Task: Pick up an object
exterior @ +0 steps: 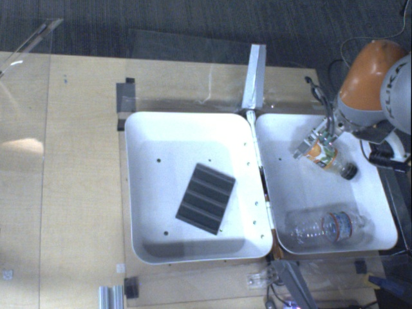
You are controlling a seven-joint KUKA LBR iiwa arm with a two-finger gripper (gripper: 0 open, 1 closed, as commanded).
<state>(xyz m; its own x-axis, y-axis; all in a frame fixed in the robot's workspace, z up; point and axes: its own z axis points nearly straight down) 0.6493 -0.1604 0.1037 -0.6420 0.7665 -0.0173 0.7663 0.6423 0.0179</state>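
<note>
We see our claw (315,141) gripping a small orange-labelled bottle (328,158) in the right bin (283,192), above a clear bottle (325,227).

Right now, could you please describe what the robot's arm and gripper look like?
The arm enters from the right: a rounded grey body with a broad glossy orange band above the wrist. Thin dark cables run beside it. The gripper is a small metallic, grey-silver assembly at its tip; its fine details are too small to tell.

Robotics lab: plywood bench (71,172), two white bins (138,172) left of and under the gripper (315,143), cabling, dark carpet (161,5) beyond.
</note>
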